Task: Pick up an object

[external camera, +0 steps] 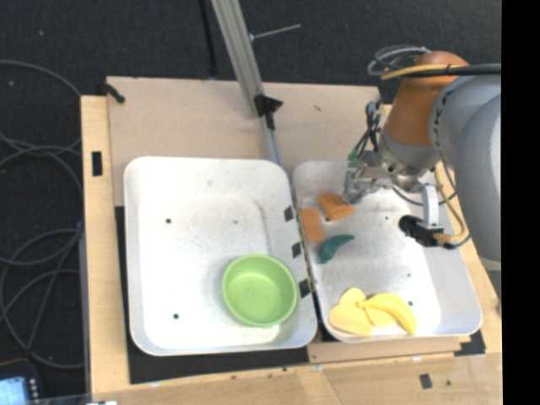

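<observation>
My arm (472, 133): thick, rounded grey casing, with an orange band (415, 108) above the wrist. Thin dark cables loop over and beside that band. My gripper (361, 180): small, metallic grey hardware below the wrist.

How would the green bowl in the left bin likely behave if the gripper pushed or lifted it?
The green bowl looks like thin moulded plastic, so probably stiff and light for its size. It sits upright on a broad base, so a push would more likely slide it across the smooth left bin than tip it. Its rounded, glossy rim may slip in a pinch.
</observation>
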Tool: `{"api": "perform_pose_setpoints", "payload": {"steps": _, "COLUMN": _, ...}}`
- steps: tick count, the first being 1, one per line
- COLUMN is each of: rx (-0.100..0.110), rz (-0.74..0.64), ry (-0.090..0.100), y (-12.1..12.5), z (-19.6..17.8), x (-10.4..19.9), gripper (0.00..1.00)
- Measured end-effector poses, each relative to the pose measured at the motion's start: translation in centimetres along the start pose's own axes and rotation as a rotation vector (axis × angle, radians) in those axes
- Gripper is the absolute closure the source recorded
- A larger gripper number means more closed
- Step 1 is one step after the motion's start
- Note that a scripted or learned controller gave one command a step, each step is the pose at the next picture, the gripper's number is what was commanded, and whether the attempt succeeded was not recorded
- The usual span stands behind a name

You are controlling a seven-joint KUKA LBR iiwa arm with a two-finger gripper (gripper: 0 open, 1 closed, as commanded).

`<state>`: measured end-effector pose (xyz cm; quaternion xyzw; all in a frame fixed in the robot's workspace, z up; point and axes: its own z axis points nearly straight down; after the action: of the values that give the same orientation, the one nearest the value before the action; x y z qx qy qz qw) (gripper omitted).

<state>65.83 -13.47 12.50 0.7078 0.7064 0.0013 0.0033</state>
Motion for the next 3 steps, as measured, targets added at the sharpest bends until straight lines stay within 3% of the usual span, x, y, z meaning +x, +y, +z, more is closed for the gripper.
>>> {"api": "perform_pose_setpoints", "payload": {"steps": 2, "rx": -0.002, "rz": -0.006, "ry": 0.002, "y": 1.3, "z": -11.6, "x": -0.3, "gripper": 1.00}}
{"api": "perform_pose_setpoints", "payload": {"steps": 3, "rx": 0.002, "rz": -0.008, "ry": 0.003, "y": 1.4, "z": -13.9, "x": -0.4, "gripper": 1.00}}
